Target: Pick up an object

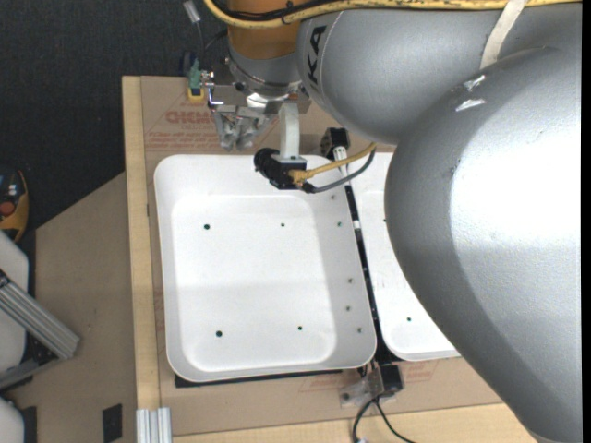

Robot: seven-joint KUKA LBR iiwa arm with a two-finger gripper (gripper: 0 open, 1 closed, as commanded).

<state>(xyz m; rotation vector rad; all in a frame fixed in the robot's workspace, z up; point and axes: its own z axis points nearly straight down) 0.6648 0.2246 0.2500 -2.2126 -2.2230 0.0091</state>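
Dark carpet (83, 63) beyond plywood bench (138, 247)

place: robot lab | cues: grey arm (443, 90); white bins (249, 358); aluminium framing (37, 321); cables (369, 413)

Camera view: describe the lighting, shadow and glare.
Camera view: a soft shadow band crosses the left bin floor; a bright sheen runs along the arm; the claw sits sharp above the bin's far rim.

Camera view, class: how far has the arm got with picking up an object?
Done: nothing looks picked. In hand: the end effector sits beyond the left bin's far rim, over the cardboard, with no object visible in it. Left: finding, grasping and lifting an object.
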